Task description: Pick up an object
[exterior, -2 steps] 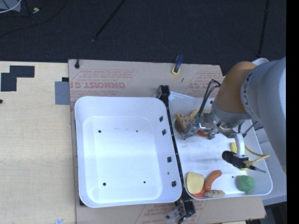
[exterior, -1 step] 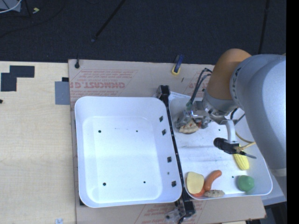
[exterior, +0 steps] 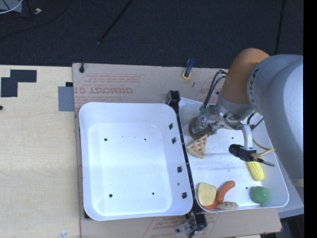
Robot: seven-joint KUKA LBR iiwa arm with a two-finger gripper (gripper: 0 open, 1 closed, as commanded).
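Arm: We see the big grey arm point(exterior: 280, 103) come in from the right side of the view. It bends down into the right bin point(exterior: 223, 168).
Orange band: The orange band point(exterior: 242, 76) sits high up, over the back edge of the right bin, and the wrist slants down from it toward the middle of the view.
Gripper: The gripper point(exterior: 204, 122) is low in the back left part of the right bin, close to the wall the two bins share.
Grip: We can't make out if the grip is wide or closed (it is small and dark from up here).
Brown lump: A dark brown lump point(exterior: 196, 130) lies right under the tip of the gripper. We can't say if the two touch, or if the lump is being held.
Pizza slice: A toy pizza slice point(exterior: 197, 148) lies just in front of the brown lump, near the same wall.
Corn cob: A yellow corn cob point(exterior: 255, 170) lies on the right side of the bin, well apart from the gripper.
Green ball: A round green thing point(exterior: 260, 194) sits in the front right corner, near the corn cob.
Front left corner: A pale yellow piece point(exterior: 206, 192) and a long orange piece point(exterior: 226, 188) lie side by side. A small speckled piece point(exterior: 228, 205) lies just in front of them.
Left bin: The left bin point(exterior: 129, 167) is white, with a few tiny dark dots on its floor.
Under the bins: Both bins rest on a brown cardboard sheet point(exterior: 114, 86) on the pale wooden bench point(exterior: 34, 157).
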